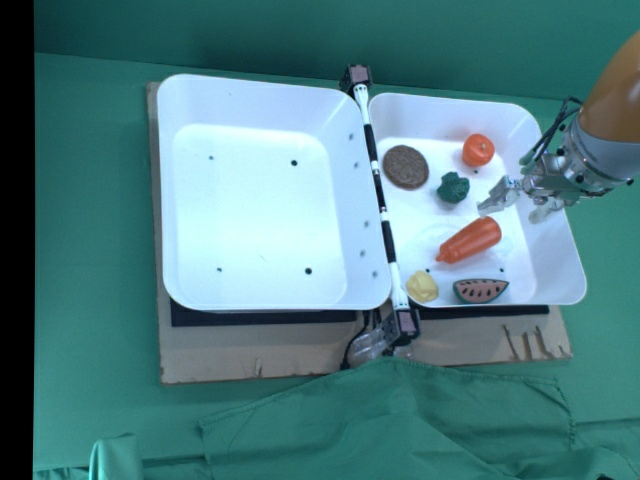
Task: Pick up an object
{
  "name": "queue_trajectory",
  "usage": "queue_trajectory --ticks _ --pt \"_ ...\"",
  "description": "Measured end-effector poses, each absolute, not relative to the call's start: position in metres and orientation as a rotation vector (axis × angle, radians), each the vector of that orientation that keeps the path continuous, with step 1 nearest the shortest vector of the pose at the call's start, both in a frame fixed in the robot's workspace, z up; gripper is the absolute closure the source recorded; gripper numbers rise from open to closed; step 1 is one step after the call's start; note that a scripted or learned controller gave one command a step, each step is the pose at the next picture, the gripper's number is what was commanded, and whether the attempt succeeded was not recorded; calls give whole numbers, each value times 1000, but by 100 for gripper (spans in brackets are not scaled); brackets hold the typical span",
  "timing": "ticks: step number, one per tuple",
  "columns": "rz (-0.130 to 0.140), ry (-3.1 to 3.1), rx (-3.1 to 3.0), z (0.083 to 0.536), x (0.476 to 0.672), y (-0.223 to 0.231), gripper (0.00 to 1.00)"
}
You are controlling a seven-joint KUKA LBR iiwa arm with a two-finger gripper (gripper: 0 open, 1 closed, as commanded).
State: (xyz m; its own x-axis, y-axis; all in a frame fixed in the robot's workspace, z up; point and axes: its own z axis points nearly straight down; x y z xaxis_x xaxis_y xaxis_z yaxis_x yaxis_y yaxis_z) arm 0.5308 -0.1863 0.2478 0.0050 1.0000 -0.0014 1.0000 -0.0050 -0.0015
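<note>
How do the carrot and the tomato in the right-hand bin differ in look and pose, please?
The carrot is long and tapered, lying at a slant; the tomato is round and compact. The carrot lies near the bin's middle, the tomato nearer the far rim. The carrot is larger. Both are orange-red and lie in the right bin.

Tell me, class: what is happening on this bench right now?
A grey robot arm with an orange band reaches in from the right, its gripper hovering over the right bin and holding nothing. Toy foods lie there: a carrot, tomato, broccoli, brown patty, watermelon slice and a yellow piece. Nothing is picked up yet.
</note>
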Motion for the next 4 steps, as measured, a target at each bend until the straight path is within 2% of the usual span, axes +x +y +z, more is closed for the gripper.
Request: queue_trajectory --ticks 1,2,3,4 --pt "3 -2216 -2225 193 526 -179 0" --pt "-6 -2223 -2233 185 529 -181 0" --pt "-14 -2229 -2247 199 531 -184 100" --pt "-6 -2225 -2231 251 525 -179 100"
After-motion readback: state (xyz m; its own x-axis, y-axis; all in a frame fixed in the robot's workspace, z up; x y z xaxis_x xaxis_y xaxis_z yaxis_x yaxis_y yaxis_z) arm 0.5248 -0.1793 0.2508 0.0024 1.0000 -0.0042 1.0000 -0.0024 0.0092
